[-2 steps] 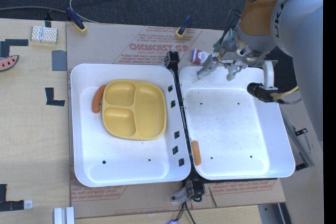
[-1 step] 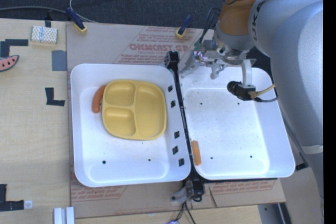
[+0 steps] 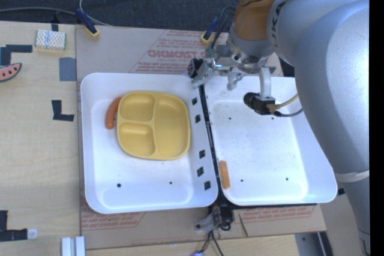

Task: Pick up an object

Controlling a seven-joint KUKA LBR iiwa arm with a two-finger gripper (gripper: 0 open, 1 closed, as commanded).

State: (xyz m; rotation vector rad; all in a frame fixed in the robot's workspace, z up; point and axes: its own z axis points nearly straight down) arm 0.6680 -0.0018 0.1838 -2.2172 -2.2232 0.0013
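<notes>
Evenly lit overhead view, bright but soft, without harsh glare. The white bins (image 3: 96, 189) left of and below the gripper (image 3: 231, 78) look slightly washed out. Faint shadows edge the yellow plate (image 3: 153, 126). The arm (image 3: 324, 39) appears large and slightly blurred.

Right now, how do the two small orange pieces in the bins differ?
The orange piece in the left bin lies beside the yellow divided plate, touching its left rim; the orange piece in the right bin lies alone against the bin's left wall. The left one looks longer and redder; the right one is shorter and paler. Both are slim and lie roughly lengthwise.
</notes>
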